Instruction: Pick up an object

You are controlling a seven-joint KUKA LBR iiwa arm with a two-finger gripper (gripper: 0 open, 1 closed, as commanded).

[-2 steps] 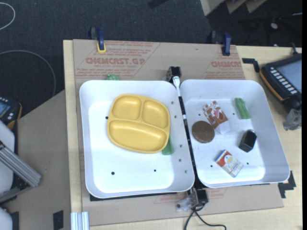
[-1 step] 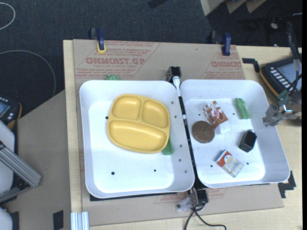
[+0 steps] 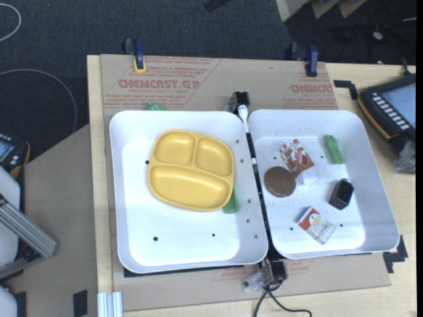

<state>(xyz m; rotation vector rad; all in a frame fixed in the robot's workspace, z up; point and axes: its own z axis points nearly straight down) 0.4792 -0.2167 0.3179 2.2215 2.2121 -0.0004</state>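
**Nothing picked yet, everything's sitting in the bins**

So the task is just "pick up an object", and judging by how things lie, the pick hasn't happened. All the candidates are resting flat on the bin floors.

The right bin [image 3: 373, 177] has most of the small stuff: a brown round disc [image 3: 280, 181] near its left side, a red-and-white packet [image 3: 296, 157] touching or just beside the disc on its far-right, a green block [image 3: 333, 148] toward the far right, a small black box [image 3: 341, 194] to the right of centre, and another small red-and-white carton [image 3: 315, 224] at the near side. They're spread out well enough that most have free space around them, apart from the disc and the packet, which crowd each other.

The left bin [image 3: 132, 203] holds a yellow divided plate [image 3: 192, 170] taking up its far half, with a green thing [image 3: 230, 203] poking out from under the plate's right edge, mostly hidden.

Both bins sit on the cardboard-covered surface [image 3: 106, 98], held by blue clamps [image 3: 138, 51] at the far edge.

As for the hand, can't tell whether it's apart or together, and nothing is lifted off the bins.

So basically the whole job is left: come in, settle on one item, close on it, lift. The black box or the near carton look like the easier grabs, since they stand clear of their neighbours.
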